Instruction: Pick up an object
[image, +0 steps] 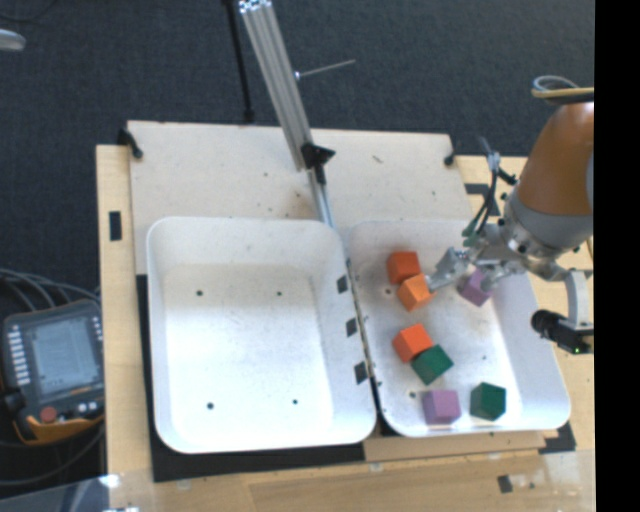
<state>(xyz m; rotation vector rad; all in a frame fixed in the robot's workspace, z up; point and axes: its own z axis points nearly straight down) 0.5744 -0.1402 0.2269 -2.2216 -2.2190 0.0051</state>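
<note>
Jaws low in the right bin, among the small cubes

The jaws of the two-finger gripper (455, 268) sit low at the right middle of the frame, but I cannot tell if they are spread or pinching. Just beside their tip lies a small light-orange cube (415, 292), touching a darker orange cube (403, 266) above it; a purple cube (473, 290) lies partly under the grey arm with its orange band (560, 165). Lower in the shallow white right bin (545, 385) wait another orange cube (410, 340), a green cube (432, 363), a second purple cube (440, 405) and a second green cube (488, 400). The slanted approach probably aims at the light-orange cube.
</note>
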